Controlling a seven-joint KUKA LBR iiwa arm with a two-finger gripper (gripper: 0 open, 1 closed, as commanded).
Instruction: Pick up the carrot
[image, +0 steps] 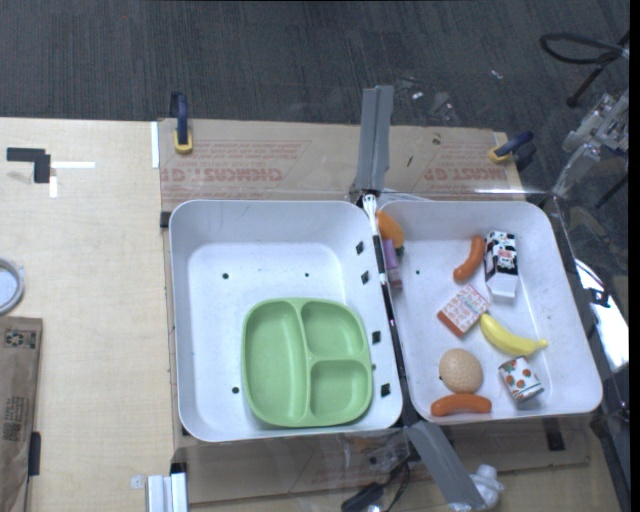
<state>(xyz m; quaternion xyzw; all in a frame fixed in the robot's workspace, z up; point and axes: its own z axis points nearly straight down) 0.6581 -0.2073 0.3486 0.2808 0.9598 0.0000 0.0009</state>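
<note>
In the right bin (560, 300), a short bright-orange piece that looks like the carrot (390, 230) lies in the far left corner, tight against the wall between the bins. A purple item (388, 266) touches it on the near side. Two other orange-red, sausage-like pieces lie in the same bin: one (468, 259) stands slanted near the middle back, next to a black-and-white carton (501, 264). The other (461, 405) lies flat at the front edge, below a tan egg (461, 370).
The right bin also holds a yellow banana (511, 337), a small red-and-white box (463, 311) and a white can with red spots (520, 381). In the left bin (200, 300) sits a green divided plate (308, 362). Clamps (181, 125) hold the cardboard at the back.
</note>
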